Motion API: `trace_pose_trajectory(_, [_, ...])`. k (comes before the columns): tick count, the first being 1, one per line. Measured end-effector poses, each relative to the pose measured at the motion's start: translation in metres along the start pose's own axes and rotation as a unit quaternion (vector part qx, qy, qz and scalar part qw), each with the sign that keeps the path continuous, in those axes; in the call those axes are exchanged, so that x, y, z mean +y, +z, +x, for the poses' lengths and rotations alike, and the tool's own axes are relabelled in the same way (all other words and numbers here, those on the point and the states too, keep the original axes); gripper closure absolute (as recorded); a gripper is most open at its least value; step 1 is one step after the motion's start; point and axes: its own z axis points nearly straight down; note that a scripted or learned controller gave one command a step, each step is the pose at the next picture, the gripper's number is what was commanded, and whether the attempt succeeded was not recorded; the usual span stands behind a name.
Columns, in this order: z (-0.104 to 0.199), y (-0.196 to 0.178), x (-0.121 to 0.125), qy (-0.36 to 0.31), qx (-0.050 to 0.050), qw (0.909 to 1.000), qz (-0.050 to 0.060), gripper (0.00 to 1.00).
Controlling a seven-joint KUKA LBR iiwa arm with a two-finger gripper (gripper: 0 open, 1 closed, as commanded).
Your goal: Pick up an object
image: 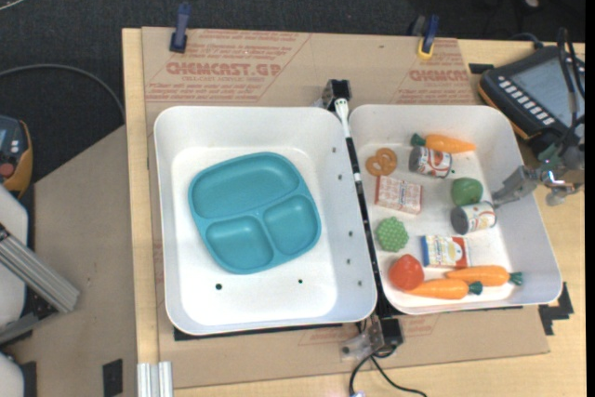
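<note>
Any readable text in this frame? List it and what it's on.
"CHEMCAST": red print on the brown board, behind the left white bin; finer lines blurred.
"CHEMCAST": same board, behind the right white bin.
White-and-red box and grey can labels: too small.

A teal three-part plate [256,211] lies flat in a white bin [177,200], well apart from the gripper [509,189], toward the view's left. The bin sits on a brown board [242,70] printed CHEMCAST. A blue clamp [179,26] grips the board's far edge, far from the gripper. A yellow clamp [427,34] sits nearer it. A dark control pad [530,93] lies near the gripper, above it in the view.
</note>
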Motion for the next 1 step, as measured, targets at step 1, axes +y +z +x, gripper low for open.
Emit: trace_pose_trajectory(1, [-0.019,0.1474,0.0076,-0.002,0.004,1.0,0.001,0.0])
